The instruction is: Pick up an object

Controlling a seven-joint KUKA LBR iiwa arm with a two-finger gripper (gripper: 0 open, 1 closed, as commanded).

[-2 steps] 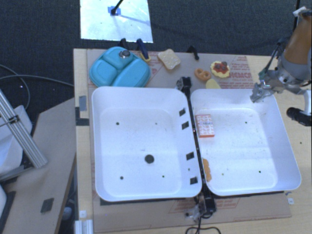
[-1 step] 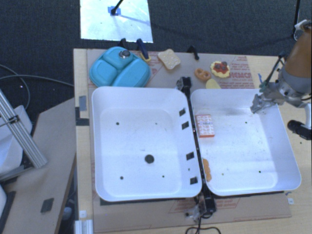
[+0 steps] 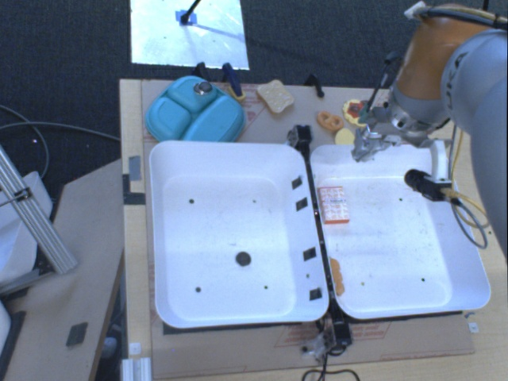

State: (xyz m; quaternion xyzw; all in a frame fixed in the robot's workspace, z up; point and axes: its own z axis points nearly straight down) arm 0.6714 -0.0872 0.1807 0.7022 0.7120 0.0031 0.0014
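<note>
We see two white bins side by side on a bench; the left bin (image 3: 171,165) has a small dark round thing (image 3: 243,258) lying near its middle, a bit toward the near side; the right bin (image 3: 468,280) has a little box with red and white on it (image 3: 333,204) lying near its left wall, about halfway from far to near; a small orange-brown thing (image 3: 337,276) lies close to that same left wall, nearer to us than the box.

The grey arm (image 3: 468,70) comes in from the right, with its orange band up high; the gripper (image 3: 363,151) hangs at the far edge of the right bin, up above the box and well apart from it; it is small and dark against the bin rim, so we cannot tell if it is open or closed; we see nothing held in it.

Past the far side of the bins, on the bench, we see a blue tray with parts (image 3: 194,111) to the left; a piece of toast (image 3: 275,96) sits further right; a small orange pretzel-like thing (image 3: 329,120) and a yellow round thing (image 3: 344,136) lie just beside the gripper, on its left; a shiny square sheet (image 3: 159,22) lies on the dark floor further away.
</note>
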